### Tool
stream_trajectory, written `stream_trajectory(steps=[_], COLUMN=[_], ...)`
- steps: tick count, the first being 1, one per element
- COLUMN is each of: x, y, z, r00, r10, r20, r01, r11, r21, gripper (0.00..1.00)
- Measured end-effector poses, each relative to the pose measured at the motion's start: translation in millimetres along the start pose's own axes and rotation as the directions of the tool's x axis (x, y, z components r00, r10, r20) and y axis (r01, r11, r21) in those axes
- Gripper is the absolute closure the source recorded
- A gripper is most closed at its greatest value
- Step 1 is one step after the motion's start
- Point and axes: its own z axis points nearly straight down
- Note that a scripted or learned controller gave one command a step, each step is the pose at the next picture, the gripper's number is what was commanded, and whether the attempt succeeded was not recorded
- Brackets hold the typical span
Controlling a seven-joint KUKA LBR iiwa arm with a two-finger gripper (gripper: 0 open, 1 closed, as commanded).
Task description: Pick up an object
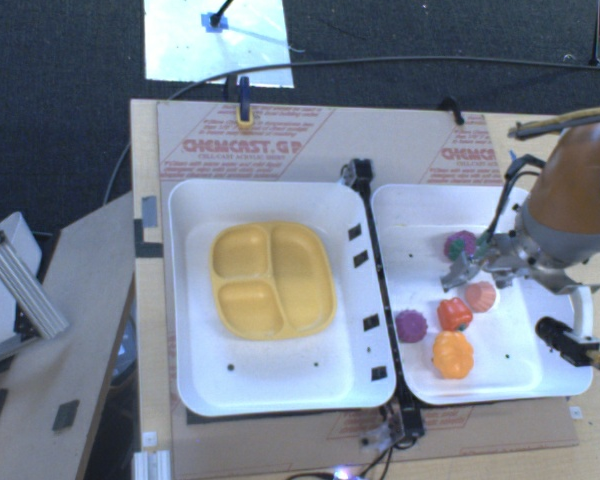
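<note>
Plastic, board and metal on the bench

Glossy white plastic bins (280, 388); matt yellow plastic divided tray (272, 279) mid-left; printed brown paper-faced board (310, 138) beneath; ribbed metal rail (20, 278) at left edge.

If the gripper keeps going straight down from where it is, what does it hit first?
Most likely the pink ball, right beneath the gripper in the right bin. The orange-red piece lies just beyond. Depth is unclear from this slanted view.

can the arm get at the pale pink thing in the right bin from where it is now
Probably yes. The end effector hangs just beside the pale pink object, with nothing lying over it, though the red-orange toy sits close below it.
</note>
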Motion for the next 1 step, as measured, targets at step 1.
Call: stream_trajectory(steps=[1], x=[-5.4], y=[-4.3], z=[45.6], r00=[1.0], r10=[0.001], r20=[0.01], r01=[-0.001], r11=[1.0], r21=[-0.022], gripper=[0.0])
